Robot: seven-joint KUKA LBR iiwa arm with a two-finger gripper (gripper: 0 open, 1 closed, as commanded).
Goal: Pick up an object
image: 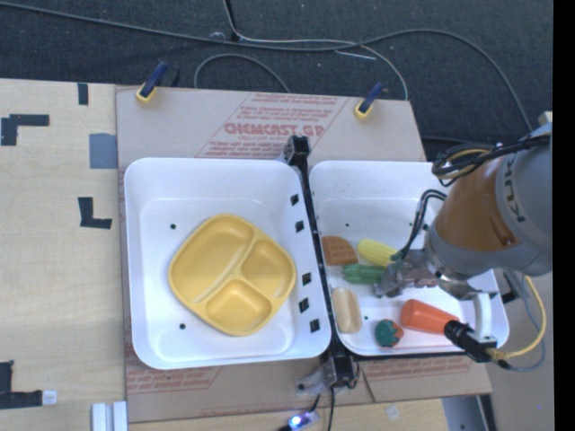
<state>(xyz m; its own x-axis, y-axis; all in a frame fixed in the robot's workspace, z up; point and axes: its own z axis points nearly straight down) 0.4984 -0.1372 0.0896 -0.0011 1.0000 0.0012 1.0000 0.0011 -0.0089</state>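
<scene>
Bench top first: cardboard sheet (269,124) clamped under two white bins side by side. Left bin (148,241) holds a yellow divided plate (232,274), lying flat, nothing on it. Right bin (359,182) holds the small stuff, all toy food by the look of it.

Arm (490,218), grey with orange band, reaches in from the right, wrist bent down over the right bin's middle. Gripper (393,281) sits low among the objects, just right of the green piece. Fingers are dark and blurred against the wrist, so cannot tell whether the jaws are apart or together; nothing is seen clamped between them.

Objects, big to small: orange carrot (428,316) near the front right, lying on its side; tan bread roll (347,311) near the divider at front; brown flat piece (339,250) beside the divider; yellow corn (376,252) just right of it; green vegetable (361,274) below the corn, close to the gripper tip; small green-and-red ball (388,332) at the front edge, between roll and carrot.

Step in hand, my read: descent or grasp attempt, target likely the green vegetable or corn. Nothing lifted yet. Next move calls for closing on one item only, then a straight lift; items crowd close, so a nudge or a double grab is the risk.
</scene>
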